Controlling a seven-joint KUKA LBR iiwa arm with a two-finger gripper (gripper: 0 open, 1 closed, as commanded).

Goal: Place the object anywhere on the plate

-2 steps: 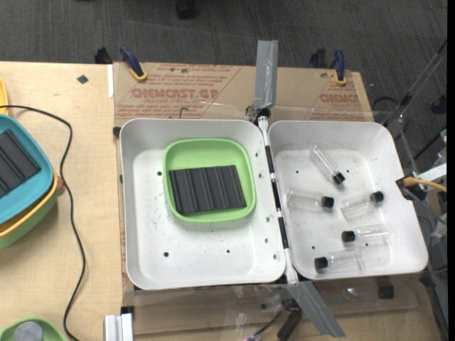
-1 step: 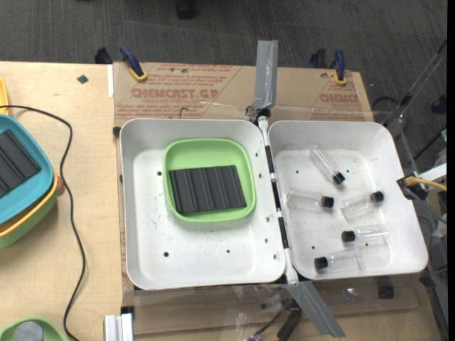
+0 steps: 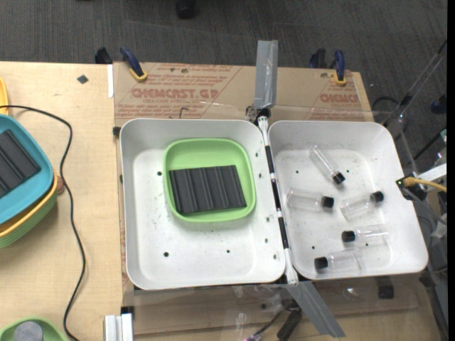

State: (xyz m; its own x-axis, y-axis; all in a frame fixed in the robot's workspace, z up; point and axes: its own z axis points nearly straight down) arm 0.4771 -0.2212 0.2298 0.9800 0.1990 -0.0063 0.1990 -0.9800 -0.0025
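Left bin (image 3: 142,261): shallow white tray, bearing the square lime-green plastic plate (image 3: 242,155) toward its upper middle.
Plate load: dark grey ribbed rectangular mat (image 3: 207,189) lying flat across the plate's well, ribs running up-down in view, slightly skewed.
Right bin (image 3: 298,251): shallow white tray, touching the left bin along the centre seam.
Task's things: five clear plastic vials with black caps, all lying on their sides in the right bin, none on the plate.
Top vial (image 3: 327,166): long axis diagonal, cap toward lower right.
Middle-left vial (image 3: 309,202): long axis near horizontal, cap at right end.
Middle-right vial (image 3: 361,203): slightly tilted, cap at upper right.
Lower-right vial (image 3: 366,234): near horizontal, cap at left end.
Bottom vial (image 3: 340,262): near horizontal, cap at left end, close to the bin's front wall.
Gripper: state cannot be told from this view; nothing seen held.
Progress, as judged: pick not yet made.
Risk one: round transparent bodies likely to roll or squirt out of a pinch taken along the long axis; safer across it.
Risk two: bottom vial near the wall, little room for fingers.
Risk three: a vial dropped on the ribbed mat could roll along a groove; plate rim should stop it.
Risk four: clear plastic on white, hard to locate.
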